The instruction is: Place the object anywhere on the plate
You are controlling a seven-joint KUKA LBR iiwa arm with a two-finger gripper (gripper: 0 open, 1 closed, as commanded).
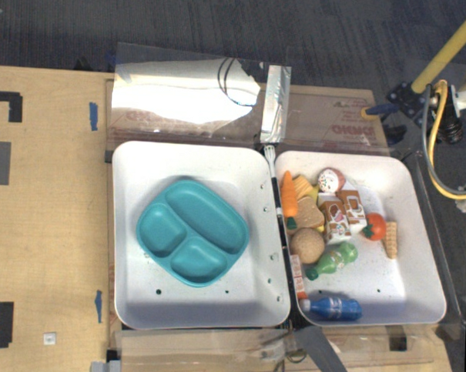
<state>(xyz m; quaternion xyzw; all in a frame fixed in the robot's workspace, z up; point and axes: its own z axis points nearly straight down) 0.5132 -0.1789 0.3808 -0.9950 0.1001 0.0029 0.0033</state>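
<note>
Teal three-compartment plastic plate [192, 230] lies flat in left white shallow bin [133, 169], tilted diagonally, compartments bare: ready target, nothing on it yet. Toy food heaped in right white shallow bin [415, 251], crowded against divider wall: orange carrot [290, 193], tan bread roll [307, 244], green pear-shaped piece [336, 257], red-white cartons [344, 213], blue bottle [332, 307] lying apart near front wall. Which piece is task's object: cannot tell. Claw state cannot be told. Judgement: pick not begun; isolated bottle easiest grasp, clustered pieces risk slipping.
</note>
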